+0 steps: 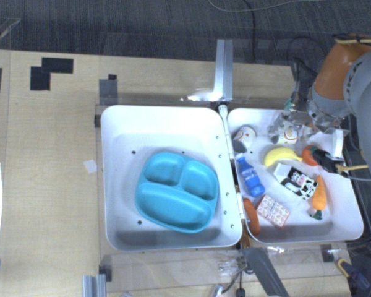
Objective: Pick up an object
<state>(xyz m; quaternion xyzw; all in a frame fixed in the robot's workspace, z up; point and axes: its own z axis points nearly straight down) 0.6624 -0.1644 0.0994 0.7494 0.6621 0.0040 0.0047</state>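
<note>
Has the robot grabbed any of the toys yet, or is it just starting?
Looks like it is just starting. Done: the grey arm's gripper is over the far side of the right white bin. In hand: nothing that I can see between its fingers. Left: the yellow banana, blue bottle and orange carrot all lie in that bin, so picking and lifting one is yet to come.

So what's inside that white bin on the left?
The left bin holds one blue divided plate, three compartments with nothing in them. Whatever lies beneath the plate is covered.
</note>
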